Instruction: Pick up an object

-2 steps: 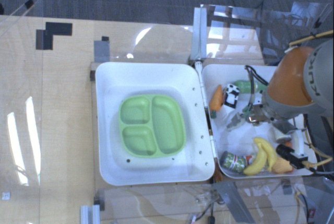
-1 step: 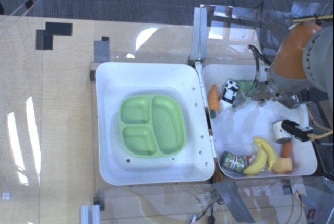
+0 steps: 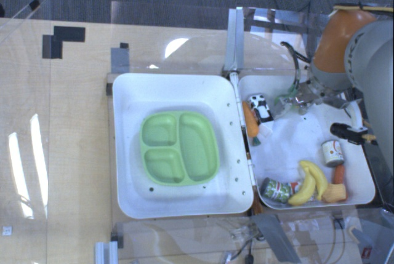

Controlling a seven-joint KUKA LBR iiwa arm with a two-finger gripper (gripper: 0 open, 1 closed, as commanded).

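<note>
Nothing lifted yet: gripper [image 3: 300, 98] low at the back of the right bin [image 3: 289, 152], near the black-and-white toy [image 3: 261, 108]; cannot tell how the hand is set. Still to grasp and raise one thing. Carrot [image 3: 250, 120] tight against the left wall; bananas [image 3: 311, 181], can [image 3: 278, 190] and small jar [image 3: 333, 152] crowded along the front and right rim. Open floor mid-bin. Left bin [image 3: 123, 152] with green tray [image 3: 180, 148], well apart.

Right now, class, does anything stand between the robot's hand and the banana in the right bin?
Nothing visible does. The hand sits at the far end of the right bin; the banana lies at the near end, bare white floor between. A small can stands just off that path.
</note>
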